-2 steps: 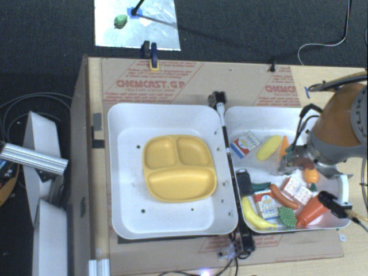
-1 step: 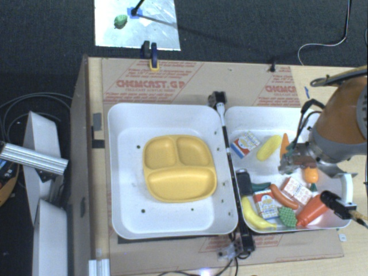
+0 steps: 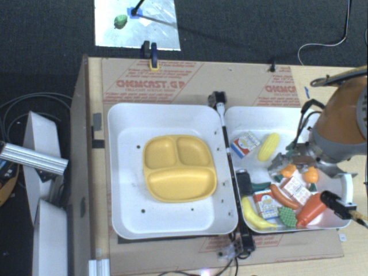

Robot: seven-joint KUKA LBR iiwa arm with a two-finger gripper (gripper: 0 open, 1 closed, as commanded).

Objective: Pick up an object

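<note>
Gripper (image 3: 286, 161) low over the clutter just right of the corn cob (image 3: 268, 146) — finger state impossible to tell. Crowded pile — likely to nudge a neighbour or close on nothing.

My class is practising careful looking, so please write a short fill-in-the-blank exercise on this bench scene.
1. The yellow divided plate lies in the ____ bin.
2. The plate has ____ compartments.
3. The corn cob lies in the ____ bin.
4. The banana lies at that bin's ____ edge.

Missing words: left; three; right; front
</note>
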